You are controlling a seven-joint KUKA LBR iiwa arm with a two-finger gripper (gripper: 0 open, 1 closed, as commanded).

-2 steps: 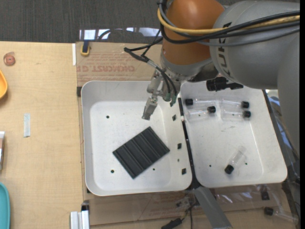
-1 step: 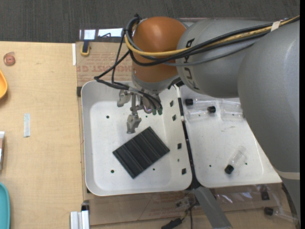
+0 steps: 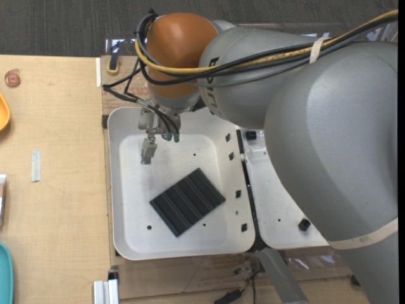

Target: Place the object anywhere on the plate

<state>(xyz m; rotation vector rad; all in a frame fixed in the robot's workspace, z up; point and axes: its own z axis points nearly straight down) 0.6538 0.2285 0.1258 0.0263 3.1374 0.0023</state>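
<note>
A black ribbed plate lies flat and turned at an angle in the middle of the left bin. My gripper hangs over the bin's far left part, above and to the left of the plate, and apart from it. Nothing clearly shows in the gripper. A small dark object rests on the floor of the right bin, close to the arm's big grey link.
The arm's orange band and grey body cover most of the right bin. A wooden table lies to the left, with an orange thing, a small grey strip and a teal thing.
</note>
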